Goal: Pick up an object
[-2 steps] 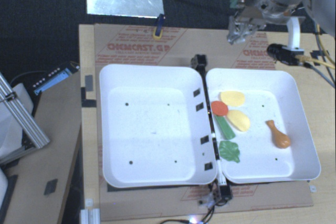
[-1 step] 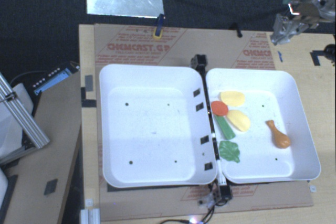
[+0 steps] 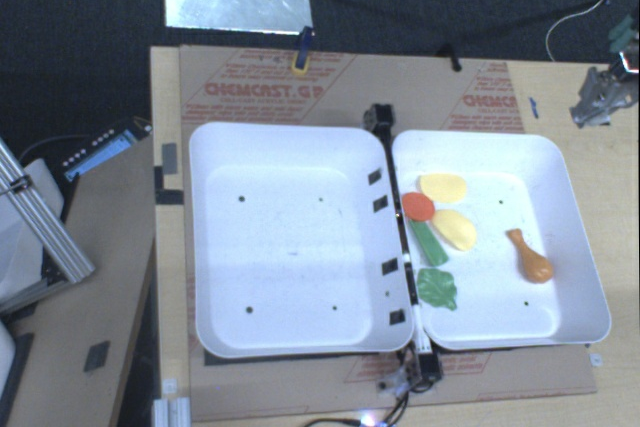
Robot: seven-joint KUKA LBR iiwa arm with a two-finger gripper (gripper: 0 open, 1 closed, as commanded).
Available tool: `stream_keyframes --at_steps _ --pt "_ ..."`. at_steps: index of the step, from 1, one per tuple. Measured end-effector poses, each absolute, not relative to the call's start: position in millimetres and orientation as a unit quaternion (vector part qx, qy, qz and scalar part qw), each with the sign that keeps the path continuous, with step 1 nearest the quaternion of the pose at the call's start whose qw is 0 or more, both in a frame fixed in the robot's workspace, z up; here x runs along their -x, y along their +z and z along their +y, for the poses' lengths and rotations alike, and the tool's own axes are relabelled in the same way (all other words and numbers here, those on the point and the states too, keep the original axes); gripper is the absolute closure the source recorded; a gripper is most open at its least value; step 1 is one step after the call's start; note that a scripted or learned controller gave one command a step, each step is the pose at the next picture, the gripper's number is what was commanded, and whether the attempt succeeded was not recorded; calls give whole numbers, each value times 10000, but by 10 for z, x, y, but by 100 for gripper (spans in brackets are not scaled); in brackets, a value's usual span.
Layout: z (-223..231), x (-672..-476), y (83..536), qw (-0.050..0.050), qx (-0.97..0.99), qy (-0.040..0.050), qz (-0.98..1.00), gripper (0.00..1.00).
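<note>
Probably light, rigid plastic, the toy drumstick (image 3: 529, 256) lies in the right bin (image 3: 572, 177), well below the claw (image 3: 603, 96) and slightly to its left, apart from the other toy foods. Its narrow shank offers the surest hold; the bulbous end looks slippery. Whether the claw is apart or together, I cannot tell.
</note>
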State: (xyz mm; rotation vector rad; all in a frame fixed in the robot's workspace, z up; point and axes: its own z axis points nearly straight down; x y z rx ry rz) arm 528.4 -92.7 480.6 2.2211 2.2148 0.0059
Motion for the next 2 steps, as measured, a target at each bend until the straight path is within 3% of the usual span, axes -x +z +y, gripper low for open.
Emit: stream_keyframes --at_steps 1,2 --pt "-904 -4850 5172 28 -7057 24 7085 100" --pt "-728 -4867 5362 19 -7053 17 7089 100"
